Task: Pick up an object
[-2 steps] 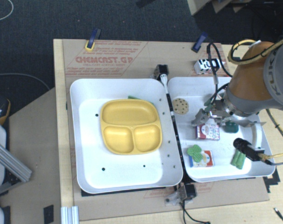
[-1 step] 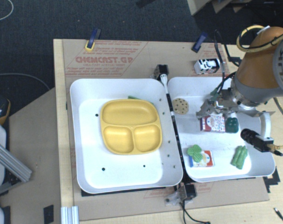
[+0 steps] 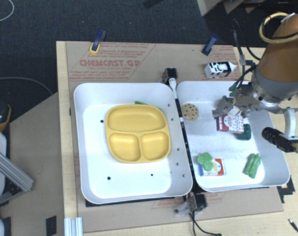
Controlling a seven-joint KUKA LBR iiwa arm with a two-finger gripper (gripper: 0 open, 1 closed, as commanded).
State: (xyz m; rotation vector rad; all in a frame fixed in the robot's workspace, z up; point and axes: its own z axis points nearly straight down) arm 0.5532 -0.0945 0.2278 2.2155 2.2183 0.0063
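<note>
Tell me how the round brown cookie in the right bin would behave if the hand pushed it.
The cookie lies flat, so it would probably slide, not roll. It looks thin and likely light. The bin floor looks smooth, so it may skid easily.

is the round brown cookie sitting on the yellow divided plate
No, the round brown cookie lies in the right white bin near its upper left corner, while the yellow divided plate is in the left white bin.

Bench [image 3: 114, 60] w/ 2 white bins side by side: left bin [image 3: 90, 132], right bin [image 3: 203, 97]; b/w toy [image 3: 220, 69] behind.
</note>
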